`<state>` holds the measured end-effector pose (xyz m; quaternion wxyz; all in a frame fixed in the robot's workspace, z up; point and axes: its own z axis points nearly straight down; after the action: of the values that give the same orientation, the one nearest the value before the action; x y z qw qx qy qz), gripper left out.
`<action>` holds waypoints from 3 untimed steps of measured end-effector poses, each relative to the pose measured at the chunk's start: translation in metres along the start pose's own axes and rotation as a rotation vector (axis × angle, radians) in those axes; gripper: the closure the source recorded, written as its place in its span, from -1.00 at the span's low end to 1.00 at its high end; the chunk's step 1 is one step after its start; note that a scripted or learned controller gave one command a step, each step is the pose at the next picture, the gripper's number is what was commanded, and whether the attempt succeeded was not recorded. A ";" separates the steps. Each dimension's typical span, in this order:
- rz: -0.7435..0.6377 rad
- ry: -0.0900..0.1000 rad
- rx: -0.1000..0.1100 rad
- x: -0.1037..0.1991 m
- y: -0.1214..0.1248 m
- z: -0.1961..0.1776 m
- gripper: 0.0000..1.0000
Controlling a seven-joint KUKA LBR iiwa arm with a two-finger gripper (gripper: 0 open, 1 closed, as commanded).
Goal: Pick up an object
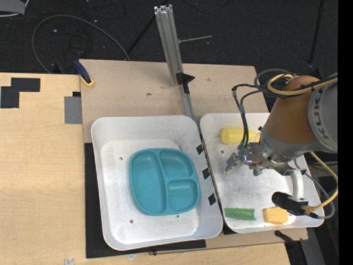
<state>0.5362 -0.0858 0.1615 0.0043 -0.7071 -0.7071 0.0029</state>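
My end effector (238, 162) hangs over the middle of the right bin (216, 127), at the end of my wrist, below the orange band (291, 115). Its small metal parts are tangled with cables from this angle, and I cannot tell whether it is released or clenched; nothing shows in its grasp.

Just beyond it, toward the far side of the same bin, lies a yellow object (231, 135), partly hidden behind my wrist and a black cable. Toward the near edge lie a green block (239, 213) and, just to its right, a yellow-orange piece (275, 216); a black part of my cabling sits just above that piece. All three lie apart from my end effector.

On my grey casing a few large letters (331, 113) run down the side; I can make out "KU", the rest being cut off.

The left bin (110, 214) holds a teal divided plate (164, 180) with three compartments, lying flat near its middle. Black clips (205, 173) line the seam where the two bins meet. Behind the bins a metal post (170, 43) rises from the counter (127, 87), and a blue-and-yellow tool (84, 73) lies at the counter's far left corner.
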 end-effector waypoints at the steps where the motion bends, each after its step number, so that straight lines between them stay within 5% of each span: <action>1: 0.001 -0.001 -0.003 -0.006 0.002 0.046 -1.00; 2: 0.007 -0.001 -0.004 -0.007 0.002 0.034 1.00; 3: 0.006 -0.003 -0.013 -0.019 0.004 -0.020 1.00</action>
<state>0.5403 -0.1050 0.1814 -0.0012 -0.7092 -0.7050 -0.0005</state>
